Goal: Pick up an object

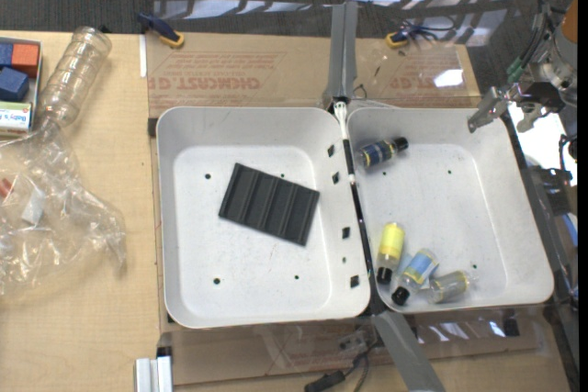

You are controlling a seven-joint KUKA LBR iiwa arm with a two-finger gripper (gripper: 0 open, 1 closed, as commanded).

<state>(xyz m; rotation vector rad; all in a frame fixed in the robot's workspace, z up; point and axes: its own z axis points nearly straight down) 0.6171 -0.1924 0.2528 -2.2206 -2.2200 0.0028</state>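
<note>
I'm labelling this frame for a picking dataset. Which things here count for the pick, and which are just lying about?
For the job: black ridged pad, dark bottle, yellow bottle, blue bottle, grey bottle, gripper.

Lying about: clear plastic bottle, crumpled plastic wrap, box of blocks.

Bench (110, 308): pale wood.
On it: two white bins (175, 225), brown cardboard sheet (239, 73), clear plastic bottle (72, 73), crumpled plastic wrap (50, 216).

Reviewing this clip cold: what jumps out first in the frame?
The dark ribbed slab lying at a slant in the left bin stands out most against the white. Next, the right bin holds a cluster of small bottles near its front left corner and one blue-banded bottle farther back. The gripper sits at the right bin's far right corner.
</note>
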